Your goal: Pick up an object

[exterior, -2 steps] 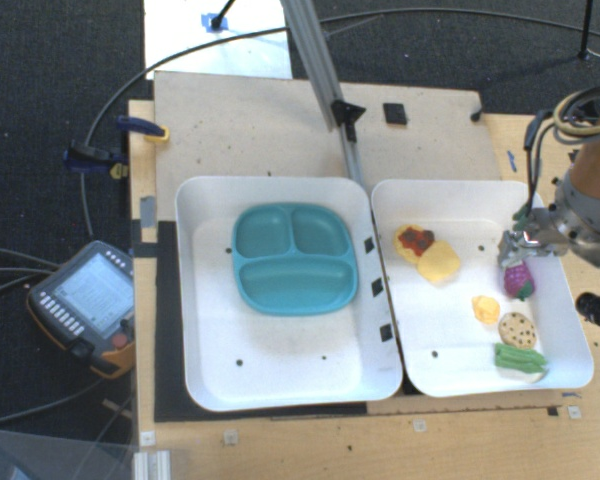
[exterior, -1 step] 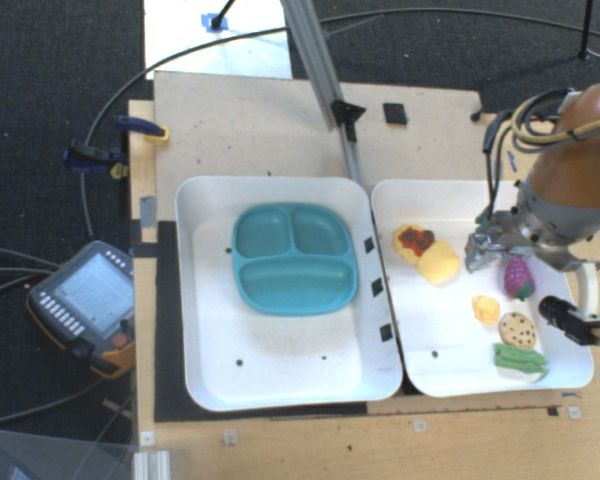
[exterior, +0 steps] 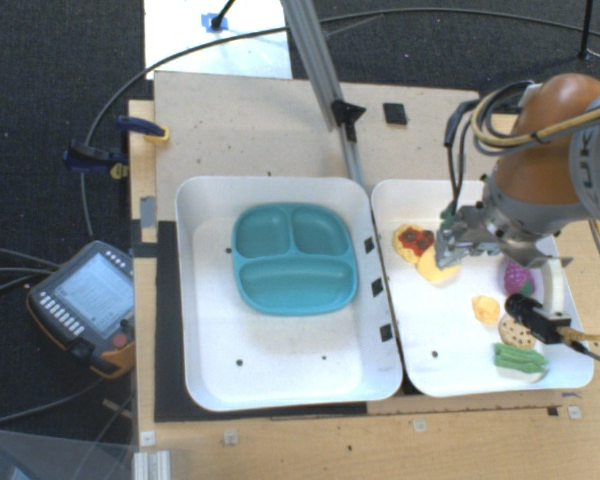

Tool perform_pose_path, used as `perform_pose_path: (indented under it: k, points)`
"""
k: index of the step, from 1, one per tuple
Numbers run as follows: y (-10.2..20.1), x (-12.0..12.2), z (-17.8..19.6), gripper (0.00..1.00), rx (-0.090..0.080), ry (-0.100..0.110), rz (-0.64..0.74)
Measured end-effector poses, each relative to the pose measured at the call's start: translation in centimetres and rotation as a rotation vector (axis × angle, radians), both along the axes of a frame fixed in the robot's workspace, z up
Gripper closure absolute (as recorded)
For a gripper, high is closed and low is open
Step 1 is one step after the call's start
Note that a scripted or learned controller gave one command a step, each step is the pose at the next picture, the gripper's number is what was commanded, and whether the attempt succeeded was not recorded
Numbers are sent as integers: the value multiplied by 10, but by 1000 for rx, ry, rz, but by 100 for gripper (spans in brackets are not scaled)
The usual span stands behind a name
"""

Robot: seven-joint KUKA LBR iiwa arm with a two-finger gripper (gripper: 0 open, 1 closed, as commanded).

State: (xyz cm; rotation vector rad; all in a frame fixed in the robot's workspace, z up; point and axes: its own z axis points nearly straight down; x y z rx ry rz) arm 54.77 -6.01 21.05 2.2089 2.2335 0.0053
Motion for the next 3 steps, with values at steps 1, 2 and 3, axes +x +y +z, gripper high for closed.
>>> perform_pose_path:
  k: [1,2,3]
  points:
    - [55,-3,13,100,0,0,0]
    - [108,-6,22,100,0,1,0]
    - [167,-15,12,100,-1,3,-1]
